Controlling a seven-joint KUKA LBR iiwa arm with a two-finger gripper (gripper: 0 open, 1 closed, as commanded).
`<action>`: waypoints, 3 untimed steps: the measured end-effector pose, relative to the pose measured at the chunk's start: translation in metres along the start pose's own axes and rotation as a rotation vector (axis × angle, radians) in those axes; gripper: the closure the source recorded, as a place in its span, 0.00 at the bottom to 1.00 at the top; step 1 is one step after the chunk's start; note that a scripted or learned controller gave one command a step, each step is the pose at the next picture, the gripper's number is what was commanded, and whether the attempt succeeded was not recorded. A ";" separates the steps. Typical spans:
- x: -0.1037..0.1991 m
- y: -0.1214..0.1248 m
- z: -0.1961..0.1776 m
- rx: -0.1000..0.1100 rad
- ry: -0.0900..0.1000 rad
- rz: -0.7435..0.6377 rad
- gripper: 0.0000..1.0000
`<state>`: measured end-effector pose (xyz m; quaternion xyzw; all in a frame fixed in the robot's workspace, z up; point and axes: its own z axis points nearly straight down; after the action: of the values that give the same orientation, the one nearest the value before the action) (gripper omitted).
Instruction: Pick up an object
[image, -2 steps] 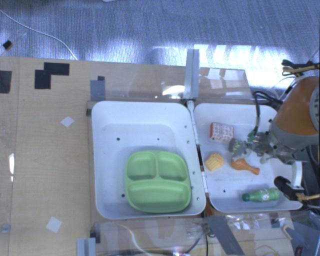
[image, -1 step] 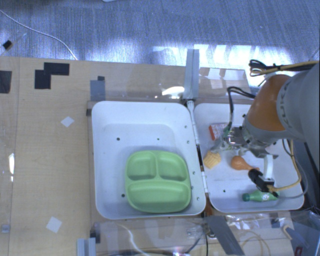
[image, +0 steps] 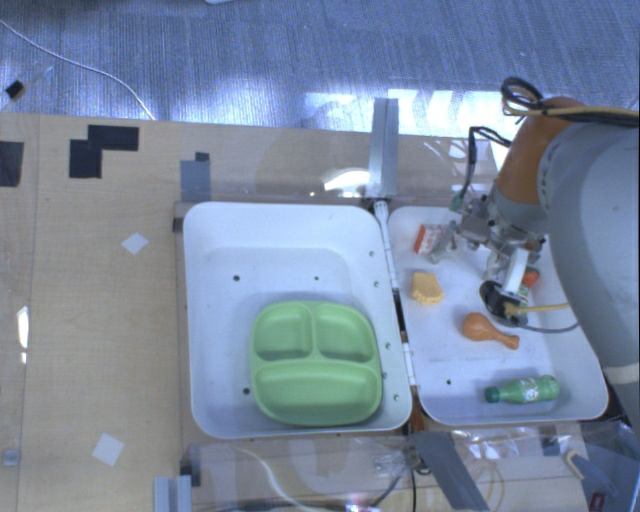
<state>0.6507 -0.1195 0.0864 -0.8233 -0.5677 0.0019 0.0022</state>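
A grey robot arm (image: 590, 200) with an orange band reaches in from the right of the frame, its end effector (image: 500, 262) lowered over the upper part of the right bin (image: 440, 385); whether it is wide or narrow cannot be told. Scattered in that bin are a red-and-white packet (image: 431, 238) at upper left, a yellow chunk (image: 427, 289), an orange drumstick-shaped toy (image: 488, 329) and a green bottle (image: 523, 390) lying near the lower edge. The left bin (image: 215, 250) on the bench (image: 90, 330) holds a green divided plate (image: 316, 362).
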 end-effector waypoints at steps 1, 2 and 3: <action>-0.012 -0.109 -0.002 -0.016 0.002 -0.284 0.00; -0.005 -0.050 -0.002 -0.016 -0.002 -0.717 0.00; 0.028 0.009 -0.001 -0.004 -0.003 -0.527 0.00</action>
<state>0.6688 -0.0965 0.0876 -0.6470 -0.7625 0.0015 0.0000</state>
